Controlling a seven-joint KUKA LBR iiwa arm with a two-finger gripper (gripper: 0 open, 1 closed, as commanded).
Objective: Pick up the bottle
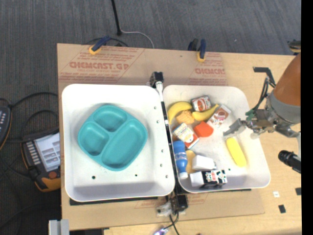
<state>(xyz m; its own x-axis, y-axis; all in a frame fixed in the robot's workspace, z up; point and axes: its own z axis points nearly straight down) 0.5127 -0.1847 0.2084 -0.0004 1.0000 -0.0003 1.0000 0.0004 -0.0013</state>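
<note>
The bottle [180, 156], small and blue with white, lies along the left wall of the right bin [254, 177], pointing front to back. My gripper [243, 129] hangs over the right side of that bin, just above a yellow block [236, 152]. Its fingers are spread open, with nothing between them. The bottle is well to the gripper's left, with several items between them.
Around the bottle are a yellow banana [177, 108], a small carton [185, 133], an orange-red piece [203, 129] and a white box [203, 163]. Red-and-white packets [201, 103] lie at the back. The left bin [73, 180] holds a teal divided plate [113, 136].
</note>
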